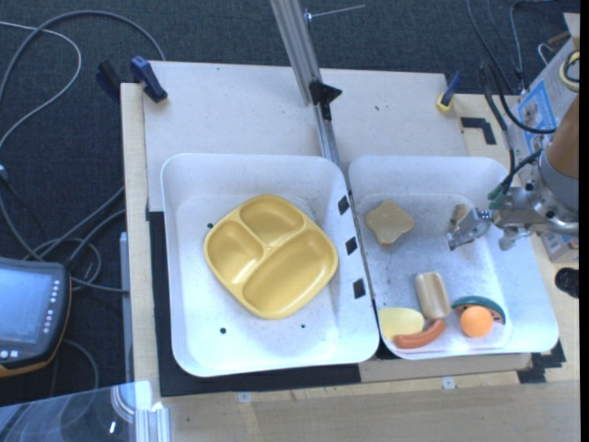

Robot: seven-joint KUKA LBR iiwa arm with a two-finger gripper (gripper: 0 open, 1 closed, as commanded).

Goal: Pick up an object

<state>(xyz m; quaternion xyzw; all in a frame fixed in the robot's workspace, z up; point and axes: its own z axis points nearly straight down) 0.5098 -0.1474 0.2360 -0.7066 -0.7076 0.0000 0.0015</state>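
1. One yellow divided plate (271,267) lies in the left bin (184,339).
2. The right bin (538,325) holds five things: a tan piece (389,221), a wooden block (431,294), a yellow slice (401,320), a sausage (419,337) and an orange ball (476,321).
3. The tool (471,228) hovers open, holding nothing, so this looks like the approach; it must next descend on one item.

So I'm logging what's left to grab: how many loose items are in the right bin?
5. A tan flat piece at upper left; a wooden cylinder lower middle; a yellow piece, a red sausage and an orange ball along the front edge. The arm may hide more.
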